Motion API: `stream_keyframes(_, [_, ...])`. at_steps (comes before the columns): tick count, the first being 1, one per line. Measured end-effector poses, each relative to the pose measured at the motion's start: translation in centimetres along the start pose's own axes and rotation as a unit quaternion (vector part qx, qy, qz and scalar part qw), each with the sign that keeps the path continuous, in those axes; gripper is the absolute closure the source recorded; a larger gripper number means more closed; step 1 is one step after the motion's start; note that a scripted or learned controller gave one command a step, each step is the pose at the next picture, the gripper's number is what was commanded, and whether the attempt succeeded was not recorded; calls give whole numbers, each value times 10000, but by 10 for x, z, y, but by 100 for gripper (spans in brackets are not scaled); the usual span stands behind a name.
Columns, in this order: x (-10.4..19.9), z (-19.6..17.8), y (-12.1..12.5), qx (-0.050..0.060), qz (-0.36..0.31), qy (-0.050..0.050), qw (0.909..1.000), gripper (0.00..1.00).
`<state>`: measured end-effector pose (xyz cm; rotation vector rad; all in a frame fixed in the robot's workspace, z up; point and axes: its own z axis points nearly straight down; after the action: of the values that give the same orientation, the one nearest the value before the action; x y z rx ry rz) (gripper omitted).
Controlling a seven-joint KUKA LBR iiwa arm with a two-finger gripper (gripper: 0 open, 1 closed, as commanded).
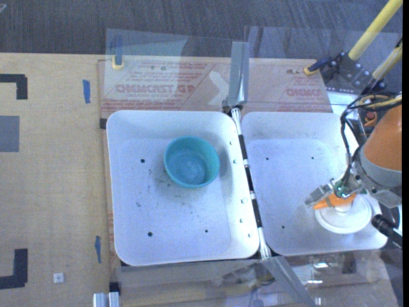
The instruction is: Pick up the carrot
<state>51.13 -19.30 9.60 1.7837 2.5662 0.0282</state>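
Observation:
The carrot (335,202) is a small orange piece at the left rim of a white plate (348,220), in the near right part of the right bin (287,171). My gripper (340,194) is directly over the carrot and touches or nearly touches it. The wrist hides part of the carrot. The arm's orange band (388,142) rises just right of it.
A blue bowl (192,162) stands upright in the upper middle of the left bin (134,222). A metal divider rim (246,178) separates the two bins. Yellow-handled tools (377,24) and cables lie beyond the right bin's far corner.

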Motion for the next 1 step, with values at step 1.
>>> stream_keyframes(1, [-2,-9,-1,-17,28,-5,10000,100])
